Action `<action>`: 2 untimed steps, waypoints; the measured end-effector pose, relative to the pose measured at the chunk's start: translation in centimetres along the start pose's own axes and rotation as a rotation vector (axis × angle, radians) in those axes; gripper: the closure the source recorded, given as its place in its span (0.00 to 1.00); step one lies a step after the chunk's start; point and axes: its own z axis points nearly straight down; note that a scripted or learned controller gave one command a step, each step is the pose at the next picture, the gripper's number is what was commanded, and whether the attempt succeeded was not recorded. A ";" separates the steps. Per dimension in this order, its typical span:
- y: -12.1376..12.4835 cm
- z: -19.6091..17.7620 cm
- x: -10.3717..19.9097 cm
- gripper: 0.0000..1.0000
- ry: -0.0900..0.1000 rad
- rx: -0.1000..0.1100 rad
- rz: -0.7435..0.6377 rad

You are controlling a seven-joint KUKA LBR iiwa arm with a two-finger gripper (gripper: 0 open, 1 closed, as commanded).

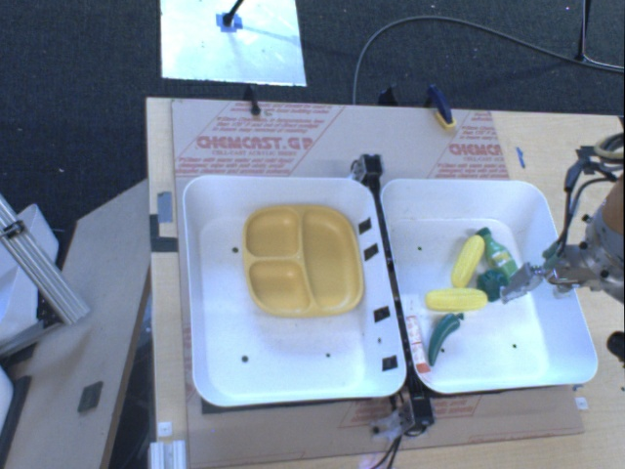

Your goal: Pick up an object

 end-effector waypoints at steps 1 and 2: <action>0.3 -0.5 0.0 0.00 -0.003 -0.011 -0.004; 0.9 4.5 0.9 0.00 -0.001 -0.008 -0.003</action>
